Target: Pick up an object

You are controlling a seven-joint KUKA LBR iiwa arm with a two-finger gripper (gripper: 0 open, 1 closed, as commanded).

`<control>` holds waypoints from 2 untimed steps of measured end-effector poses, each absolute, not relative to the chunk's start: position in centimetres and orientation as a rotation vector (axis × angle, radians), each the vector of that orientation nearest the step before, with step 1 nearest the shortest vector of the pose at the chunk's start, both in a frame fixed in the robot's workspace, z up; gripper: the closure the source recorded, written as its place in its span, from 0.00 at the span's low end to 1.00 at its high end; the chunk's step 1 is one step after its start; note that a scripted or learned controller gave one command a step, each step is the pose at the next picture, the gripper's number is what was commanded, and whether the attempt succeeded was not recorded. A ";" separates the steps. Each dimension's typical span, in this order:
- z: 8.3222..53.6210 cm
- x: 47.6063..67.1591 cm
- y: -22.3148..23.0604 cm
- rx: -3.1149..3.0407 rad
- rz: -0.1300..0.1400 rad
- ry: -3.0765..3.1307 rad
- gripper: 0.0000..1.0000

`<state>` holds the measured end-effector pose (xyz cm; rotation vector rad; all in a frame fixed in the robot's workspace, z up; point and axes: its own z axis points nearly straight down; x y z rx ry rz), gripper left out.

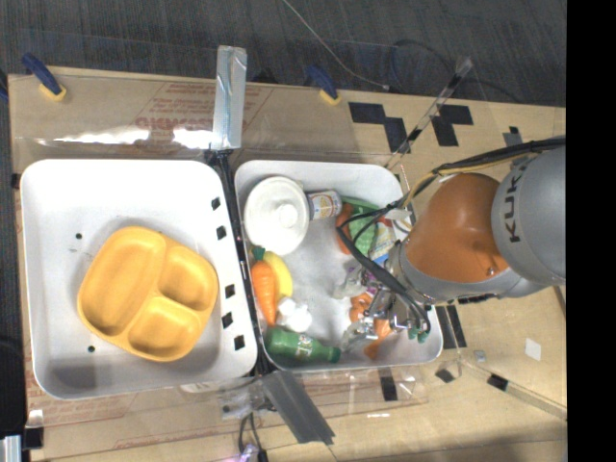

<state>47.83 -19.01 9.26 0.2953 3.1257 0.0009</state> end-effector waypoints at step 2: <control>20.2 51.1 -21.2 0.500 -0.004 3.093 1.00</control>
